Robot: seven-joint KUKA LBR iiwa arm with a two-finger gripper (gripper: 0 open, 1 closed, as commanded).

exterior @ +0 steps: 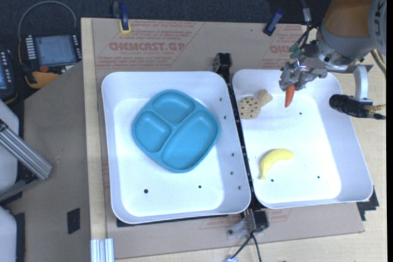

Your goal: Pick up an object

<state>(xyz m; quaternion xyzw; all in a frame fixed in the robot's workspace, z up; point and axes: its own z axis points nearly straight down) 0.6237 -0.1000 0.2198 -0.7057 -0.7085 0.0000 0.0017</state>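
A grey arm (353, 3) with an orange band reaches in from the upper right of the frame, its gripper (292, 84) poised over the upper left part of the right-hand bin (344, 150). A small orange carrot (288, 96) hangs point-down from the gripper, its top pinched between the closed-in fingers and its tip clear above the white floor of the bin.

Just to the lower left of the gripper, near the bin's upper left corner, lies a tan, speckled cookie-like piece (249, 107) with a pale lump (263, 97) touching its upper right edge. Farther down, toward the lower middle of the same bin, a yellow banana (274, 160) rests well apart from the gripper and the carrot.

In the left-hand bin (123, 150), at the centre left of the frame, a blue divided plate (176, 130) sits tilted on the white floor, with three compartments. Both bins stand side by side on a brown board (178, 40) printed with red lettering; a small screen device (54, 49) lies at the upper left beyond the board's edge.
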